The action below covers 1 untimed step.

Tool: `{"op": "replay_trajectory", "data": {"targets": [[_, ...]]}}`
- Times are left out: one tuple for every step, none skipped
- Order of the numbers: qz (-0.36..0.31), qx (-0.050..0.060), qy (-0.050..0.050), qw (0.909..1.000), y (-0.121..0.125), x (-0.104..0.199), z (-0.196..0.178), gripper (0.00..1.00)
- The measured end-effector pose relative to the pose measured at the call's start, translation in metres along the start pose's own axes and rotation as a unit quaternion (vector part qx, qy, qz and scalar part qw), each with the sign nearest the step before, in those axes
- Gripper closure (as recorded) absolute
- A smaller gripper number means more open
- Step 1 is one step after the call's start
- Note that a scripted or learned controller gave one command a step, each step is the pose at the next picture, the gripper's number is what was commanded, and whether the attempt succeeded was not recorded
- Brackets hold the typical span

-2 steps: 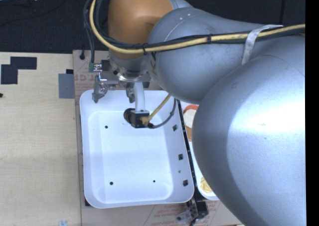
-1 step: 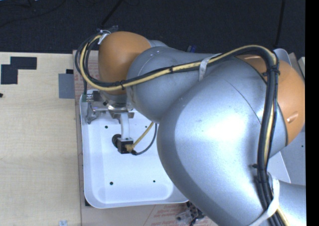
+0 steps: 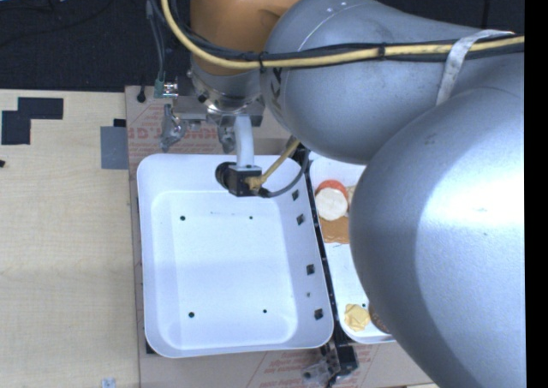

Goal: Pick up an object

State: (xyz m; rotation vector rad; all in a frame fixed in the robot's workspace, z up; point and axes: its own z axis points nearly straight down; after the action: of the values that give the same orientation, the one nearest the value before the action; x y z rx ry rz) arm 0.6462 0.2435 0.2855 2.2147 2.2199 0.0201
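The fingers [image 3: 174, 128] stand spread, nothing between them, over the far edge of the left bin [image 3: 154, 292]. The objects [image 3: 332, 200] lie well apart, in the right bin [image 3: 341, 279].

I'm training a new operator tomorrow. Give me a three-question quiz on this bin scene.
1. Which bin holds the round white and orange object? A) left bin B) right bin
2. True or false: the end effector hangs over the right bin's near corner.
3. Fill in: the arm covers part of the ___ bin.

Key: 1 B. 2 False; it is at the left bin's far edge. 3 right.
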Motion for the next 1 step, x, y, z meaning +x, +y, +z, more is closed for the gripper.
{"op": "replay_trajectory", "data": {"targets": [[-0.003, 0.009, -0.004, 0.9999, -0.0029, 0.0004, 0.0025, 1.00]]}}
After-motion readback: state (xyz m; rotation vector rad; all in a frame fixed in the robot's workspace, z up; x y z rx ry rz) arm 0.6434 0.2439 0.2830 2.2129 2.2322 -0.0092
